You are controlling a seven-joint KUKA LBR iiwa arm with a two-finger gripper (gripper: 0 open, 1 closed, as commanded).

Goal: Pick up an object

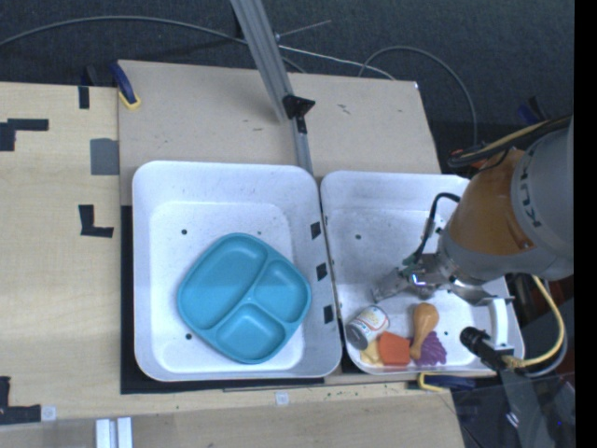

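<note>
Your gripper (pixel 392 286) sits low in the right bin (pixel 373 203), near its middle, reaching in from the bin's right side. You can see a grey finger slanting down toward the bin's near edge, but whether the fingers are apart or together cannot be told from this angle, and nothing shows between them.

The pickable things are bunched in the right bin's near edge, all lying nearer the camera than the gripper. Closest is the can (pixel 367 323), just beyond the finger's tip, lying on its side toward the near-left corner. Beside it along the near edge are the orange block (pixel 394 348), then the purple grapes (pixel 431 349), with the tan drumstick (pixel 424 318) standing above them, its long axis running roughly from the bin's middle toward the near edge.

I judge the can your shortest reach: a small move toward the near-left corner.

The left bin (pixel 149 250) holds a blue tray (pixel 244 297), well apart from the gripper.
</note>
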